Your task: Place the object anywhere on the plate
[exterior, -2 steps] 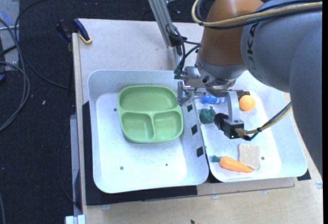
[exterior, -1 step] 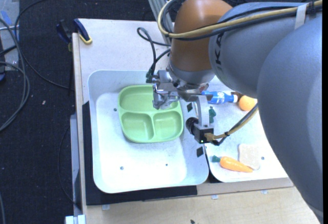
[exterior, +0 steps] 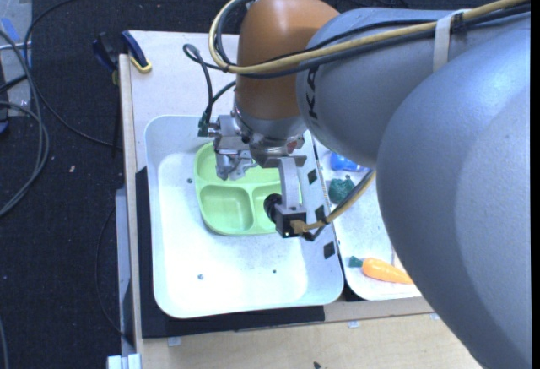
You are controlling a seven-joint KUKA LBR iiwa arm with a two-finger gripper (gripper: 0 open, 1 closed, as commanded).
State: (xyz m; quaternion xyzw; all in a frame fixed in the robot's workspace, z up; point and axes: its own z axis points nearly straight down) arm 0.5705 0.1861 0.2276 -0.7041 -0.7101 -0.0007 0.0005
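The plate [exterior: 228, 208], a green divided one, lay in the left bin [exterior: 169, 295], beyond a stretch of that bin's bare white floor at the near end. Level with that floor, in the right bin [exterior: 377, 291], an orange carrot [exterior: 385, 271] rested close to the near rim, well apart from the plate. Farther back in the right bin sat a small teal item [exterior: 340, 188] and, just beyond it, a blue one [exterior: 344, 163], both half hidden by the arm and too small to name. The gripper [exterior: 233, 163] hung over the plate's far compartments, perhaps touching it. Whether it was released or clenched could not be told, and nothing showed in its grasp. Beyond the bins, a blue and yellow clamp [exterior: 135, 51] lay at the far left corner of the bench [exterior: 169, 63].
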